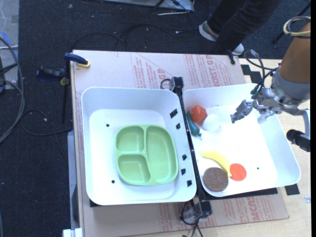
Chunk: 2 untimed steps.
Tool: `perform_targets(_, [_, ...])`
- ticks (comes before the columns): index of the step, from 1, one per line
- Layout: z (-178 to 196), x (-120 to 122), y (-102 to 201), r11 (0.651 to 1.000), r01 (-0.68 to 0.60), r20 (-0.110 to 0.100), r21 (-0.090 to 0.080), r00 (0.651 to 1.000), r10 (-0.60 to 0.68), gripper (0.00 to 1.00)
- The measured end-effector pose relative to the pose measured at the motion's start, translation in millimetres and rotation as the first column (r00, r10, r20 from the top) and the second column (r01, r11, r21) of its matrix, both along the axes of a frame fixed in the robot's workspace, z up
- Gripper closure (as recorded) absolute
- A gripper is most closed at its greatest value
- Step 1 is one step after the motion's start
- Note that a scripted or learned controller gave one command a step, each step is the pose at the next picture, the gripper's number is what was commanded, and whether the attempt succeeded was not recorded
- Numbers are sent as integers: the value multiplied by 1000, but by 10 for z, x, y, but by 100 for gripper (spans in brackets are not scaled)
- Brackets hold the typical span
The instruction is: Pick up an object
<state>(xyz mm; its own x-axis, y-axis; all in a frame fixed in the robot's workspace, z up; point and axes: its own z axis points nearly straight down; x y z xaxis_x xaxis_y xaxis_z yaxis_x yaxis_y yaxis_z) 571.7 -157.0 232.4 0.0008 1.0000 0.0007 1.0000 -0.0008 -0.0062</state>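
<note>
The right bin (276, 147) holds several small objects. A red-orange rounded piece (198, 113) and a white ball-like piece (213, 123) lie at its upper left, with a teal item (193, 128) against the dividing wall. Near the front edge lie a yellow banana (216, 158), a brown round disc (216, 178) and an orange-red disc (238, 172). My gripper (241, 111) hangs over the bin's upper middle, just right of the white piece, open with nothing between its fingers.
The left bin (98, 112) contains a light green divided plate (146, 154). The arm (291, 83) enters from the right over the right bin's far corner. A person's legs (237, 14) stand behind the bench. Clamps sit at the bench's far left corner.
</note>
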Motion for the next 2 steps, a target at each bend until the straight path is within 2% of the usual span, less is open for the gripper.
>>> perform_targets(1, [31, 13, 1, 1000, -1, 6, -1, 1000, 1, 0])
perform_targets(2, [-565, 80, 19, 1000, -1, 1, 0, 1000, 1, 0])
